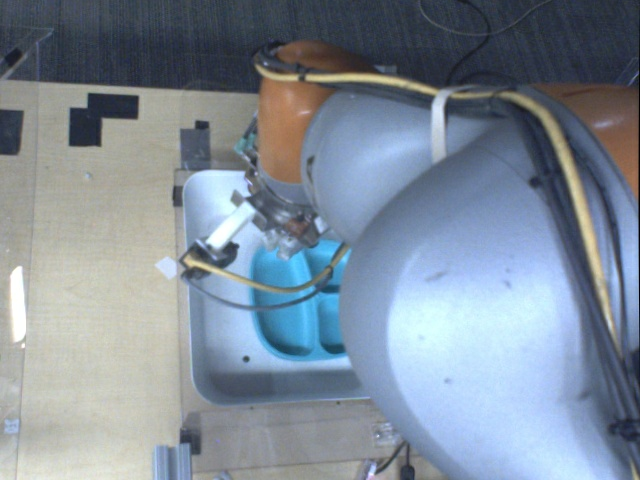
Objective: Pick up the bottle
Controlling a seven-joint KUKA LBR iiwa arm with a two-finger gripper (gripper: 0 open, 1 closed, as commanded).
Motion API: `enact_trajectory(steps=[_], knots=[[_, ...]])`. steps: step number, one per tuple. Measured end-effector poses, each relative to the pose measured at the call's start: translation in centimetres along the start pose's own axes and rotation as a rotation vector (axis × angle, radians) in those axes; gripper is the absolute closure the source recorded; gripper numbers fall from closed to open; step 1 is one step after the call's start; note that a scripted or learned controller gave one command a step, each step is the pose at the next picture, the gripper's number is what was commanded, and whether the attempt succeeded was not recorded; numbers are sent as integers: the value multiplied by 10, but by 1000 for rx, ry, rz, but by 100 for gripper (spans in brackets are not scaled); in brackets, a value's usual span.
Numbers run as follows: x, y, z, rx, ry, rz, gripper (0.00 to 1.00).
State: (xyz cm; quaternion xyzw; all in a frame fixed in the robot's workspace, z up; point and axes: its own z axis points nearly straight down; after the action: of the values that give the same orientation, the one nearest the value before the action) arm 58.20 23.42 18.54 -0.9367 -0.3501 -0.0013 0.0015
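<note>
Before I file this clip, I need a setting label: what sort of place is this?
Probably a robotics lab or test cell: a grey KUKA arm with loose cabling reaches over a shallow white bin on a pale wooden bench, with dark carpet beyond.

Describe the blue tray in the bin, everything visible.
The blue tray looks like glossy moulded plastic with rounded corners and a ridge dividing it into compartments. It lies flat on the floor of the white bin. The arm covers its right side, and a yellow cable crosses above it.
</note>
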Motion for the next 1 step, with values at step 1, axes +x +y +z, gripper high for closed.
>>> enact_trajectory(steps=[1], knots=[[28,23,0,-1,2,60,100]])
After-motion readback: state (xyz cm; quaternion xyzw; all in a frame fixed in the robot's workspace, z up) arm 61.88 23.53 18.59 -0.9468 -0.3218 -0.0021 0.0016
